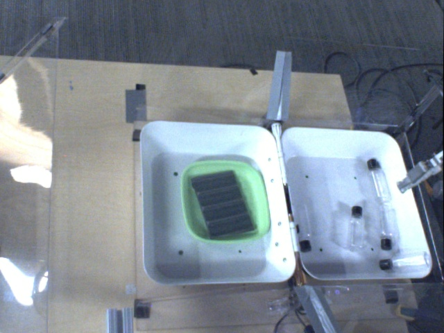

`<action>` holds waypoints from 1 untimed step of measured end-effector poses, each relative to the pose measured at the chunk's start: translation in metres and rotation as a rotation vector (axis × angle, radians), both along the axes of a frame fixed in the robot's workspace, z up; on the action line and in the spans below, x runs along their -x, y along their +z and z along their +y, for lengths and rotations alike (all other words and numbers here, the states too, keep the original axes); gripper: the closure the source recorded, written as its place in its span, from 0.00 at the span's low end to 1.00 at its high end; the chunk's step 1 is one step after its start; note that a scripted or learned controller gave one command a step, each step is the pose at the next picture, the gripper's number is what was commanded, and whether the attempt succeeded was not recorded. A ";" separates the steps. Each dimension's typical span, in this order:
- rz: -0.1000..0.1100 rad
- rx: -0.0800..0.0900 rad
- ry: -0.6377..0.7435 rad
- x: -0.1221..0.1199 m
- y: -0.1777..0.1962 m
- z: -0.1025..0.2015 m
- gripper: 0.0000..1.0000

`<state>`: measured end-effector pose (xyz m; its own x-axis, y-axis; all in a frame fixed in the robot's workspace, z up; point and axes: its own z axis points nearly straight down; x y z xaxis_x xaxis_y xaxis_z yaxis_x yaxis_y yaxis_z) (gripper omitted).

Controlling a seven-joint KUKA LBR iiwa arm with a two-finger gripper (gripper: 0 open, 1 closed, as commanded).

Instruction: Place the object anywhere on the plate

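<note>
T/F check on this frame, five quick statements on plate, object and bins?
1. The green plate sits in the left bin. True.
2. A dark ridged object lies on the plate. True.
3. The plate is in the right bin. False: the right bin holds clear vials with black caps, no plate.
4. The dark object lies on the wooden bench outside both bins. False: it lies on the plate inside the left bin.
5. The two bins stand side by side, their inner rims meeting. True.
</note>
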<state>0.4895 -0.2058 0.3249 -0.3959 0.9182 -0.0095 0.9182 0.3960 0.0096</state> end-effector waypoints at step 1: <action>-0.010 0.004 0.005 -0.003 0.012 0.000 1.00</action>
<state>0.4922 -0.2054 0.3370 -0.4006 0.9161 -0.0167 0.9160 0.4009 0.0169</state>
